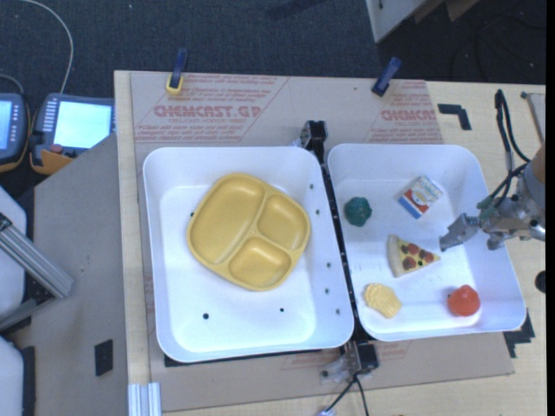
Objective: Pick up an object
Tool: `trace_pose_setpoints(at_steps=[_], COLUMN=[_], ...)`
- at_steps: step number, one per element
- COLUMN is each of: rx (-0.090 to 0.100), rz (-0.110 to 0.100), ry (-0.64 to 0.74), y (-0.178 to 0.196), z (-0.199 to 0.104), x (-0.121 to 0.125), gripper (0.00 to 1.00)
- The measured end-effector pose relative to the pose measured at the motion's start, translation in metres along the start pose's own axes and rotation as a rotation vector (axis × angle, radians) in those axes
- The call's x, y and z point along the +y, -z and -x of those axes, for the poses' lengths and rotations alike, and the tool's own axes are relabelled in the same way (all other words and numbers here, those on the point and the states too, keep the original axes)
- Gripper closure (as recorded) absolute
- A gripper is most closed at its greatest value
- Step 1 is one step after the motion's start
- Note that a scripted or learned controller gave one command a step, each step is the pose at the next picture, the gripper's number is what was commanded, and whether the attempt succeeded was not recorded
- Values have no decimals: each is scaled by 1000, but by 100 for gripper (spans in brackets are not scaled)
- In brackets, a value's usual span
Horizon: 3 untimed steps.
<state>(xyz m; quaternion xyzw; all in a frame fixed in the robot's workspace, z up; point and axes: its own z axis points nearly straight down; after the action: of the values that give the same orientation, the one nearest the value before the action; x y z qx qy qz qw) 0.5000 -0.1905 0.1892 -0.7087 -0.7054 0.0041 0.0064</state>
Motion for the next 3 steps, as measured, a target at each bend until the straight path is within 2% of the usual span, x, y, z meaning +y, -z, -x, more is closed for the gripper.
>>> trace_pose_setpoints(at_steps=[1,2,3], rx=[-4,-2,0], rz=[15,11,8], ry=[5,4,3], y=[8,-36,-96], z=[-1,5,7], x=[3,6,-2], gripper=[0,0,0])
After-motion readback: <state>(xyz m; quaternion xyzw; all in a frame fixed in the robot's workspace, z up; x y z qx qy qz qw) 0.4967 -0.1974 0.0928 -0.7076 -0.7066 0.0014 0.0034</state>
